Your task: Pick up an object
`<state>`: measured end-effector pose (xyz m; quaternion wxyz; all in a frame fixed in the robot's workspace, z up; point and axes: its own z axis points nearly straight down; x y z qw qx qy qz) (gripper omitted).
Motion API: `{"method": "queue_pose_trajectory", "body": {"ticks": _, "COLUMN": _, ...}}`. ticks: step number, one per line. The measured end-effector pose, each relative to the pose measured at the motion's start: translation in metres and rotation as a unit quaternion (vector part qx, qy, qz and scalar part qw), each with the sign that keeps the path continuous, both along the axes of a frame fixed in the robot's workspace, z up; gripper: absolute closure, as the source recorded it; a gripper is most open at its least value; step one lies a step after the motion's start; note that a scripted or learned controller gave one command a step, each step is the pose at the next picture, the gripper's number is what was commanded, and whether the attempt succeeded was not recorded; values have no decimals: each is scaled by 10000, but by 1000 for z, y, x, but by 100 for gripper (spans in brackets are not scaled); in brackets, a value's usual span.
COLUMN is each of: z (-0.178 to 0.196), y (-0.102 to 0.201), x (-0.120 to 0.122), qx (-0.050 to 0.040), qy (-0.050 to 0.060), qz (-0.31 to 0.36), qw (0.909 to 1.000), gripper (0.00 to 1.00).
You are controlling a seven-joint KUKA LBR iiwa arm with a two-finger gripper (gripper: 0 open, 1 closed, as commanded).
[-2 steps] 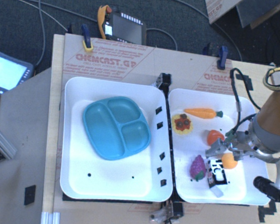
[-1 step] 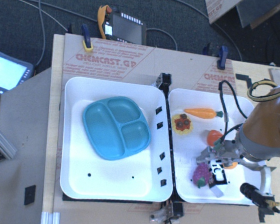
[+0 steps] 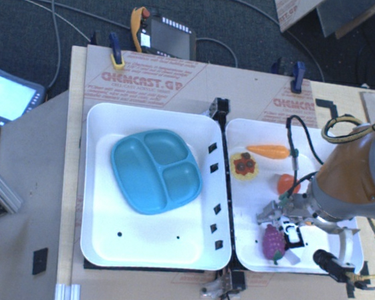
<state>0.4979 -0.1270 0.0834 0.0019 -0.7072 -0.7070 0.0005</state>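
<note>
While the left white plastic bin (image 3: 95, 189) carries just a blue three-compartment plastic plate (image 3: 156, 169), lying near its far edge, the pickable toys are gathered in the right white plastic bin (image 3: 246, 253), presumably so the arm can sort them across. Along that bin's far edge lie a small yellow toy pizza slice with red topping (image 3: 244, 166), an orange plastic carrot (image 3: 268, 150) and a red toy tomato (image 3: 285, 184). Near its front edge sits a purple plastic bunch of grapes (image 3: 272, 242), just below the two-finger gripper (image 3: 279, 216), the likeliest target. Whether the gripper has closed on anything, I cannot tell.
</note>
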Motion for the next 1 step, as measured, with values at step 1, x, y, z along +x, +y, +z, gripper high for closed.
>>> {"method": "queue_pose_trajectory", "body": {"ticks": 1, "z": 13, "y": 0, "x": 1, "qx": 0, "qy": -23, "qz": 0, "qw": 10000, "gripper": 100}}
